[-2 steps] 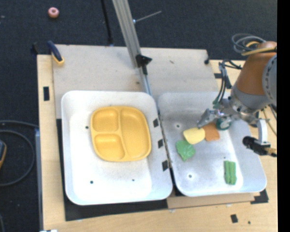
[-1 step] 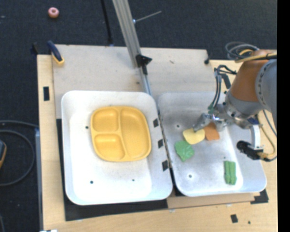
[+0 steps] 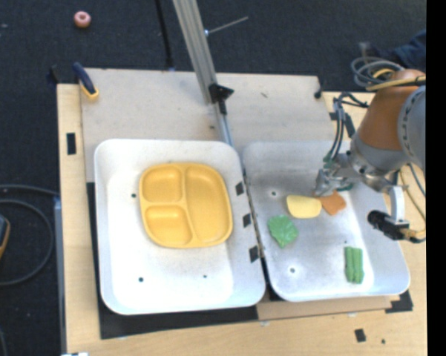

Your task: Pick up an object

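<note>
the end effector (image 3: 331, 186) is hovering right of centre over the orange piece (image 3: 334, 204); its state is unclear, nothing lifted yet

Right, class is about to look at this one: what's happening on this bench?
A grey and orange robot arm reaches into the right bin, its gripper low beside an orange piece and a pale yellow piece. Two green pieces lie nearer the front. A yellow divided tray sits in the left bin.
</note>
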Available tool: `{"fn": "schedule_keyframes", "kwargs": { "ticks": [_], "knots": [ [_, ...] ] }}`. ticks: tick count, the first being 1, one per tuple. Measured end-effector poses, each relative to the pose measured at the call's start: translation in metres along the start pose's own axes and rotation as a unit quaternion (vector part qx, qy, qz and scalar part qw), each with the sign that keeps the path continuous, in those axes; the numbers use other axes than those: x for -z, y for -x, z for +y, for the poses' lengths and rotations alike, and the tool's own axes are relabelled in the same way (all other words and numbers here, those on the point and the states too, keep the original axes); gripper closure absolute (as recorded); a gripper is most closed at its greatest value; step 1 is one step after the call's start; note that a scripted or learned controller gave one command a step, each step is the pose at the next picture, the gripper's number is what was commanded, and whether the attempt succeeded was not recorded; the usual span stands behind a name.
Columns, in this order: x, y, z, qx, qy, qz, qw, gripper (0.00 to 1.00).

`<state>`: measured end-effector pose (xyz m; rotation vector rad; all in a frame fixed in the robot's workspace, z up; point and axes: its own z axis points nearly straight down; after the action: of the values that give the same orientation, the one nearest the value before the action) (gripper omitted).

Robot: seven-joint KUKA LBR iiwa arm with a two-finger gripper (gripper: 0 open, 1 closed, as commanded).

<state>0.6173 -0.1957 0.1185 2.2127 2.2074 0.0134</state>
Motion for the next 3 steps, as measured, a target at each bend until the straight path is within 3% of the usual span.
{"fn": "schedule_keyframes", "kwargs": {
  "ticks": [1, 3],
  "knots": [
    [0.048, -0.006, 0.005, 0.003, -0.006, 0.002, 1.0, 1.0],
    [0.125, 0.002, 0.008, 0.003, -0.006, 0.002, 1.0, 1.0]
  ]
}}
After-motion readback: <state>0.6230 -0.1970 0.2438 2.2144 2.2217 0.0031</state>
